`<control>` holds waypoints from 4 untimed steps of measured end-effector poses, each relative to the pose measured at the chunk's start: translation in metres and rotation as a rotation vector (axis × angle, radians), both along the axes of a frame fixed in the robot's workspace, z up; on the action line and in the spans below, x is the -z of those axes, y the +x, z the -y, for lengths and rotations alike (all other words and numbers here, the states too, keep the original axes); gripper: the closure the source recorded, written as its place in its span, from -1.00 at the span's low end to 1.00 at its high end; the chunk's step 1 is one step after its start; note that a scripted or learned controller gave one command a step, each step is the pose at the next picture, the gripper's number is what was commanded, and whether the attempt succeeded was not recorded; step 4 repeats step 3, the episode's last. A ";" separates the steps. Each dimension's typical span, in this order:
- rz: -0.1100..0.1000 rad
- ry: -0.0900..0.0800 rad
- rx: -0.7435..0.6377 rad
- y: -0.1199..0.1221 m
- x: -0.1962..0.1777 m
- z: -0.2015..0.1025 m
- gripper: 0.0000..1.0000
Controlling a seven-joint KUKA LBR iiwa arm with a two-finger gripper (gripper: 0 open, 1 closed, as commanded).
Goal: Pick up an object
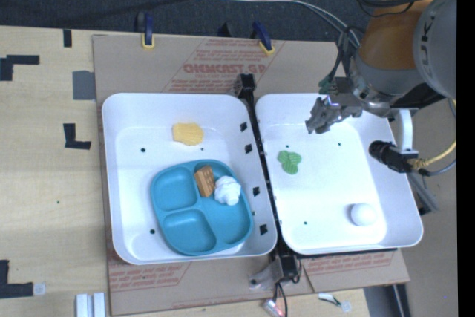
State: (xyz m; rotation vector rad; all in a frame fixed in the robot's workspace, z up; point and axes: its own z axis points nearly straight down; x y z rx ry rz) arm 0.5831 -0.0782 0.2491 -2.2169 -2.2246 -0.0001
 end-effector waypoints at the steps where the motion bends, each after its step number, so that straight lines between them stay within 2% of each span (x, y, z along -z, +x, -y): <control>1: -0.001 0.000 -0.001 -0.004 0.014 -0.056 1.00; 3: 0.000 0.000 -0.002 -0.001 0.004 -0.164 1.00; 4: 0.000 0.000 -0.002 -0.001 0.004 -0.164 1.00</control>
